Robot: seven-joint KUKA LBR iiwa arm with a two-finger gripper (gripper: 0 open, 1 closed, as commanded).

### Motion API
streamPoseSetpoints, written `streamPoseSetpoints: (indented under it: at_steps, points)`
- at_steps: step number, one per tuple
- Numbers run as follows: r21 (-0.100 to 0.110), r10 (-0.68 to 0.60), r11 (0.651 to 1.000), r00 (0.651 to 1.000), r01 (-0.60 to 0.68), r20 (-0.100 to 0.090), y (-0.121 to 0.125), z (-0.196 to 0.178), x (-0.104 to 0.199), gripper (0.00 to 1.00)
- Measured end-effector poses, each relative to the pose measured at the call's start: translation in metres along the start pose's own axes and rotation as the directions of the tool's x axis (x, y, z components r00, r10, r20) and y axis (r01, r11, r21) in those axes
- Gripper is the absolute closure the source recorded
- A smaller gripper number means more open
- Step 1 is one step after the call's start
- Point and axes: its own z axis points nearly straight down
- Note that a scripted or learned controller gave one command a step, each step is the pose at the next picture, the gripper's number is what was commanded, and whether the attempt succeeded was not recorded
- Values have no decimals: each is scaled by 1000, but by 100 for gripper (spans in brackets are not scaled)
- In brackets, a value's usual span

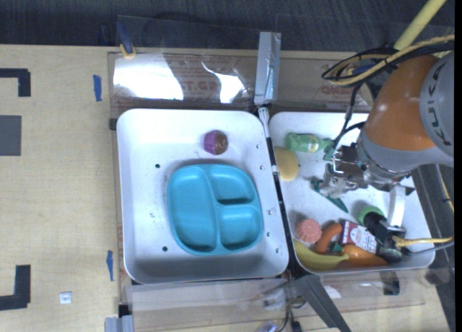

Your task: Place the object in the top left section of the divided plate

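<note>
A blue divided plate [214, 208] lies in the middle of the left bin [137, 179], with one long section on its left and two smaller ones on its right. A small round purple object [215, 142] rests on the bin floor just beyond the plate's far edge. My gripper [333, 179] hangs low over the middle of the right bin [411, 201], below the orange wrist band. It is among the toy foods and well to the right of the plate.
The right bin holds a green item [303, 142], a yellow lemon [286, 164], a pink round piece [309, 231], a carrot [328, 237], a banana [321, 257], a red box [357, 235] and a dark green piece [373, 219]. A raised divider [272, 172] separates the bins.
</note>
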Motion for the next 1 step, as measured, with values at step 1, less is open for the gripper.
streamPoseSetpoints:
  at_steps: [1]
  points:
    - [5,-12,1000,1000,12,1,-31,1,-30,100]
